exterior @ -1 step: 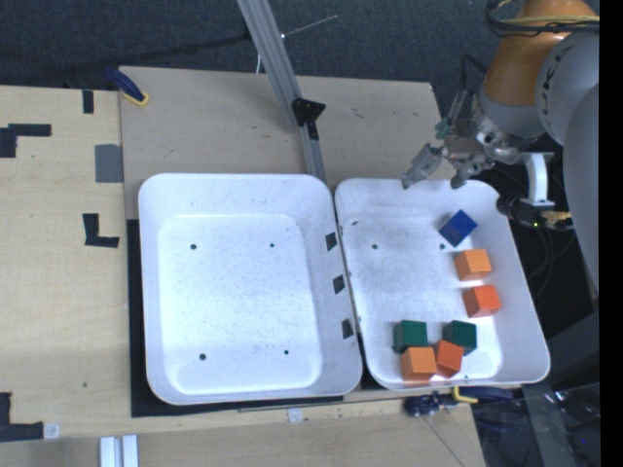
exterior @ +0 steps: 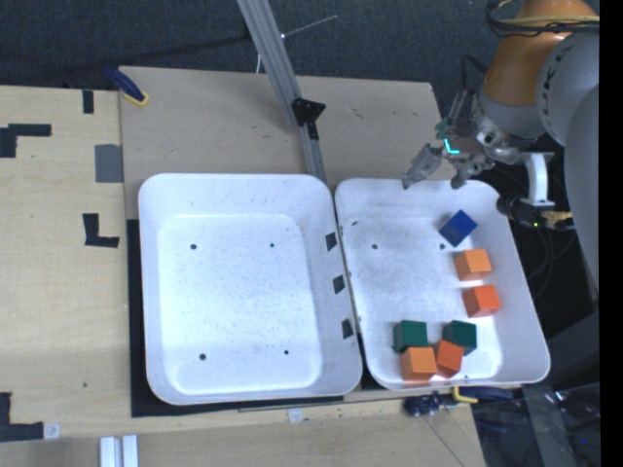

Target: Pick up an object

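Gripper [exterior: 440, 168] at upper right, above top edge of right bin [exterior: 389, 195]. Fingers spread apart, holding nothing, touching nothing. Blue block [exterior: 457, 227] just below it in bin. Two orange blocks [exterior: 473, 264] lower down. Green and orange blocks [exterior: 411, 335] bunched at bin's bottom. Left bin [exterior: 156, 202] beside.

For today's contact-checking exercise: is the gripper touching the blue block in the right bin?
Apart. The camera view shows the gripper at the bin's far rim, with bare white bin floor between it and the blue block.
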Controlling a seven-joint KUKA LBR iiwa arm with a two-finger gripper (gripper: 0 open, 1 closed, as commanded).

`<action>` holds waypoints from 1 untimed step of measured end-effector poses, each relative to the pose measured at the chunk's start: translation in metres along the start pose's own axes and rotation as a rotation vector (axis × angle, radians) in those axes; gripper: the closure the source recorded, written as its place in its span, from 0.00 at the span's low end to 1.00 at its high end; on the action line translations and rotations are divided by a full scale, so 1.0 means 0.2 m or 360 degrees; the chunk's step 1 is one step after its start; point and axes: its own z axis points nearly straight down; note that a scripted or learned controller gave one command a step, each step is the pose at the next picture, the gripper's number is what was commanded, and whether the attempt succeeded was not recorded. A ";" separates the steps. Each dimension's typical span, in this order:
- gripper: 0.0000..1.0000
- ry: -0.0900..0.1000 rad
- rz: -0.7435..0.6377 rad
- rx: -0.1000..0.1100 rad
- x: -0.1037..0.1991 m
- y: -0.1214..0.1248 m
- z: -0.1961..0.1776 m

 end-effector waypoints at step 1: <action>0.00 0.0001 0.0001 0.0007 -0.02 -0.02 0.23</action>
